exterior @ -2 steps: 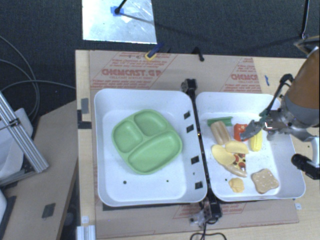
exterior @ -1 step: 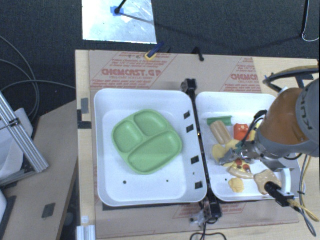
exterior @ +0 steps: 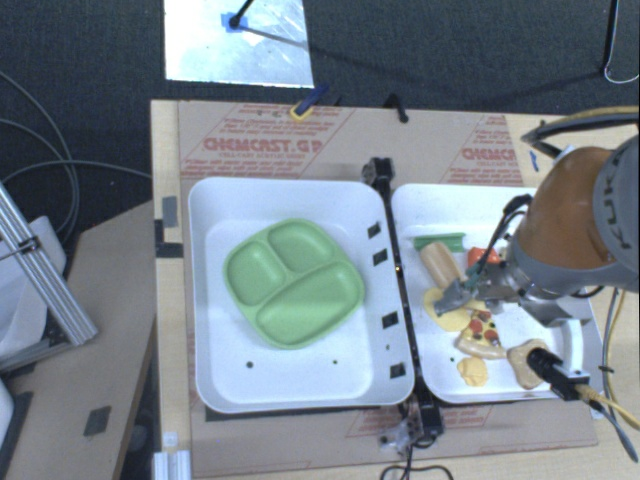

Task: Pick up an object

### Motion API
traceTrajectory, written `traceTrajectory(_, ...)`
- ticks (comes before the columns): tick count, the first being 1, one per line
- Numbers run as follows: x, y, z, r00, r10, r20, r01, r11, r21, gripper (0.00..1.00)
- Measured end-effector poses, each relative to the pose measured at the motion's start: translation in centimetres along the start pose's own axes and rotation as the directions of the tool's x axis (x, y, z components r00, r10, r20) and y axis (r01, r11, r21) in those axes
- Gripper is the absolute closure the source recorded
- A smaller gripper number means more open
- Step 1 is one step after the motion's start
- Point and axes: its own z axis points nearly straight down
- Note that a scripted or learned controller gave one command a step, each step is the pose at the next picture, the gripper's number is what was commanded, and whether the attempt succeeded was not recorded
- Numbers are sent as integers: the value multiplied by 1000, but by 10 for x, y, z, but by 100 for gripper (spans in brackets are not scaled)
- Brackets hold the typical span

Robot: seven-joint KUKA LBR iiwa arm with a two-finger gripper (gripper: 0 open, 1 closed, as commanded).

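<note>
Over on the left, the left bin carries a green divided plate lying flat, and the right bin beside it is crowded with toy food. There's a tan bread-like piece by a green strip, a yellow piece nearer, and a pizza slice just right of that. The tool is down low right over the yellow piece, but whether it's spread or pinching anything, I can't tell from here.

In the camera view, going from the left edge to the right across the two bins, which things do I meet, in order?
Left bin's wall → green divided plate → divider between the bins → tan cylinder → pincer → grey arm with orange band.
</note>
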Motion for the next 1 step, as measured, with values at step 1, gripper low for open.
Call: traceTrajectory(1,2,-15,57,1000,6,5,-6,1000,-5,0)
